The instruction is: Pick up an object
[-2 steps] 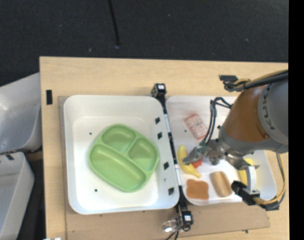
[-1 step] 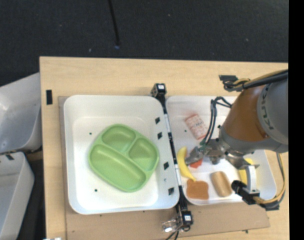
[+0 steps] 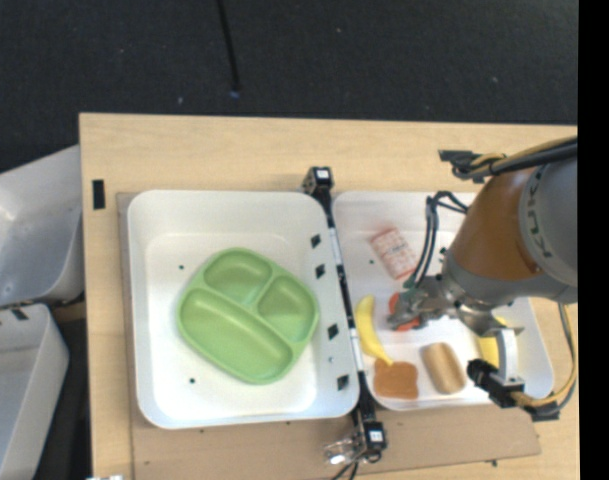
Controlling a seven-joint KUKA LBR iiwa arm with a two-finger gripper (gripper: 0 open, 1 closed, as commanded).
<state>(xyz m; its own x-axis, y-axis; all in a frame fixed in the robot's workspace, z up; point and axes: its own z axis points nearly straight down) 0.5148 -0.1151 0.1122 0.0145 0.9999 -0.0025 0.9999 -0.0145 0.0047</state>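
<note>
The gripper (image 3: pixel 409 311) was low in the right bin (image 3: pixel 544 368), beside the banana (image 3: pixel 368 332); its grip state was unclear.

A pale wooden bench (image 3: pixel 234 153) stands on dark carpet floor (image 3: pixel 284 38).

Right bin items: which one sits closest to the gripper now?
The banana, lying along the bin's left wall just left of the gripper. The toast, bread roll and pink packet lie farther off.

Left bin (image 3: pixel 144 298) holds a green divided plate (image 3: pixel 248 314). Right bin (image 3: pixel 369 213) holds a banana (image 3: pixel 368 330), bread roll (image 3: pixel 443 367), and the tool (image 3: pixel 412 310) low among them.
</note>
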